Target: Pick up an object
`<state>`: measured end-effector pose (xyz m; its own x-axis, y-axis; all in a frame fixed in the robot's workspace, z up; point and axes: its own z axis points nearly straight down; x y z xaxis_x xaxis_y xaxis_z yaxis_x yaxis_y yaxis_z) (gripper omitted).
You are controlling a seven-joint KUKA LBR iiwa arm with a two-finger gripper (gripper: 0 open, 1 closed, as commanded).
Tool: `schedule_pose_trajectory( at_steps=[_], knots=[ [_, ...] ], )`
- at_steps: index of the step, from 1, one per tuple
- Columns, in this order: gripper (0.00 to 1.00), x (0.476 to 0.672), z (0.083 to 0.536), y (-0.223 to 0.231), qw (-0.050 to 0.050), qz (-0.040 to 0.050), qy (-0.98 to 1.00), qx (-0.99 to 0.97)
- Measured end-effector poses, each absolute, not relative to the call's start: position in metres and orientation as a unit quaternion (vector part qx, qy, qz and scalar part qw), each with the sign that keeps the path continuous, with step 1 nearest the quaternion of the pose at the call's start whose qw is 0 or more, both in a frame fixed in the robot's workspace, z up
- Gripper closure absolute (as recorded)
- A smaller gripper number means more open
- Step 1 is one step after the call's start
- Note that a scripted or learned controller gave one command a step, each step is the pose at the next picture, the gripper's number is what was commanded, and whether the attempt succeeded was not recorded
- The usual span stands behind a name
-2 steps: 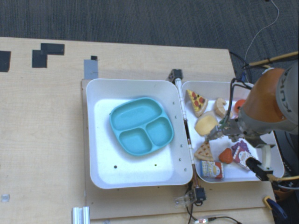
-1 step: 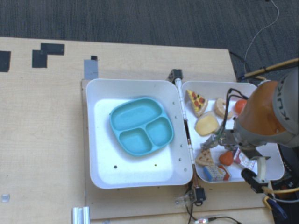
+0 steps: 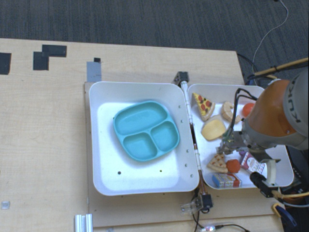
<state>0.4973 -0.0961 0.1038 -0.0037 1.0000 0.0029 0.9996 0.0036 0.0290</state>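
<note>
In right bin, amid toy food: end effector low over pizza slice and red tomato-like piece, likely lining up pick; its opening cannot be told, nothing seen gripped. Just beside: yellow cheese wedge, second pizza slice, small carton, red-white packet, print too small to read. Left bin on counter holds blue divided plate, probable sorting spot.

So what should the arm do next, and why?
Probably lower the pincer a little straight down: it hangs in the right bin just above the pizza slice and red piece, with nothing visibly between its tips.
</note>
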Motion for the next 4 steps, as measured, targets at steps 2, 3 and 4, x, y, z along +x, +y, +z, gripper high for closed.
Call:
schedule_pose_trajectory(
  at_steps=[2,3,4],
  knots=[
    [0.0,0.493,0.206,-0.058,0.001,0.0014,0.709,0.706],
    [0.0,0.489,0.086,-0.083,0.002,0.0021,0.708,0.706],
    [1.0,0.491,0.098,-0.083,0.005,0.0038,0.708,0.706]
  ],
)
